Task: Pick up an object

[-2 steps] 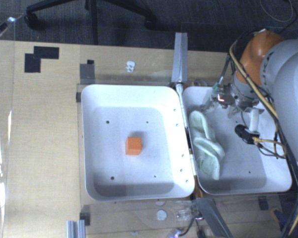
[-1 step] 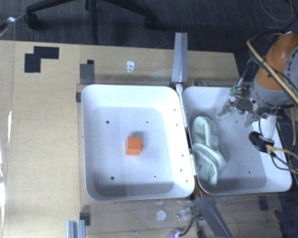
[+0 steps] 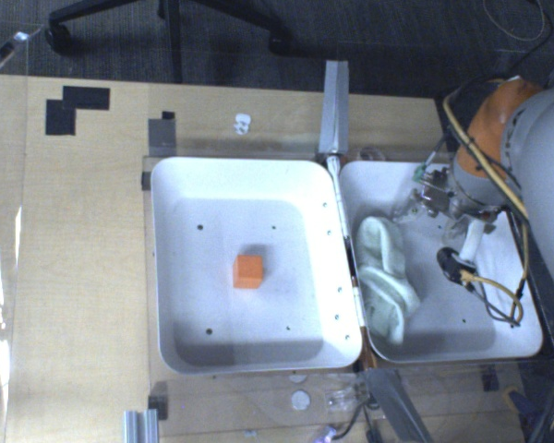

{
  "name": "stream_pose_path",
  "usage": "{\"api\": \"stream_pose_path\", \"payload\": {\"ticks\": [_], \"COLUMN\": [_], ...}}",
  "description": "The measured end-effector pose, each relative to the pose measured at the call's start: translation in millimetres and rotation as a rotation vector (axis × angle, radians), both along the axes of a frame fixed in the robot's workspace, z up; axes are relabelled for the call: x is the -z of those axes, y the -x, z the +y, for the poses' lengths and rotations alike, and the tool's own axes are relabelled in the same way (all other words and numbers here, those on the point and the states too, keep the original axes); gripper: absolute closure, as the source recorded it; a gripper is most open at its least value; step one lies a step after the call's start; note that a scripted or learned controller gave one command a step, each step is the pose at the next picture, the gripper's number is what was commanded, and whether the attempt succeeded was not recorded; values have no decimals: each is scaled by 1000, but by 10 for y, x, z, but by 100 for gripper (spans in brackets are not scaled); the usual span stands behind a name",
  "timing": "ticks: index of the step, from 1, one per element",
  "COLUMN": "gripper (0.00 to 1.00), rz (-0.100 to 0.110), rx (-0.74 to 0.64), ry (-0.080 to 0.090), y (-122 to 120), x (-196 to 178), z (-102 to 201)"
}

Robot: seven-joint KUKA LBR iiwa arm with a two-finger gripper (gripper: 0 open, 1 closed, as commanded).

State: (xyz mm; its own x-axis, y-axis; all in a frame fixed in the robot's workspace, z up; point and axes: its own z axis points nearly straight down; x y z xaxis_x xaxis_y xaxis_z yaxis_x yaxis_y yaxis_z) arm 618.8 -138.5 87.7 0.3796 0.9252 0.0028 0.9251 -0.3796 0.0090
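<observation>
Hand (image 3: 443, 212) hangs over right bin (image 3: 462, 335), upper part; finger state cannot be told from here. Pale green-white cloth item (image 3: 384, 277) lies just left of hand, against bin's left wall. Orange cube (image 3: 248, 271) sits mid-floor in left bin (image 3: 180, 247), well apart.

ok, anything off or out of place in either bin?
Nothing spilled or damaged. The orange block sits flat, alone in the left bin. In the right bin, the pale green cloth item lies crumpled against the wall next to the left bin. The arm is over the right bin.
</observation>
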Motion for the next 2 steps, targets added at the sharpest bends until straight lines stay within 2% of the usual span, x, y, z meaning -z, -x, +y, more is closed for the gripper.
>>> {"api": "stream_pose_path", "payload": {"ticks": [1,2], "gripper": [100,100], "rz": [-3,10], "rx": [-8,242], "ry": [3,-1], "y": [-23,62], "x": [-101,-1312], "z": [5,616]}}
